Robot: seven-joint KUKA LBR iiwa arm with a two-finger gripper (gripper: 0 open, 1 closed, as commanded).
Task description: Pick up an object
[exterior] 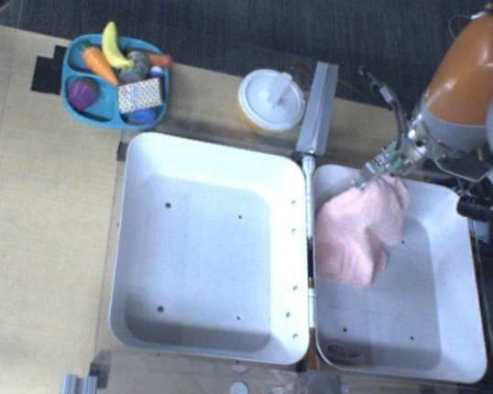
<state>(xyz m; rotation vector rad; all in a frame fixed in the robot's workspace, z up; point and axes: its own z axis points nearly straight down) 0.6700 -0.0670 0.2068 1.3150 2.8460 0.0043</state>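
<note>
A pink cloth hangs crumpled over the left part of the right bin. Its top corner is drawn up to a point between the fingers of my gripper. The gripper is shut on that corner, above the bin's far left area. The cloth's lower part bunches near the bin's left wall, and I cannot tell whether it still touches the floor. The grey arm with its orange band comes in from the upper right.
The left bin lies beside the right one, with a metal divider behind them. A white lidded tub and a blue tray of toy food stand on the bench at the back left. A small dark object lies at the right bin's near edge.
</note>
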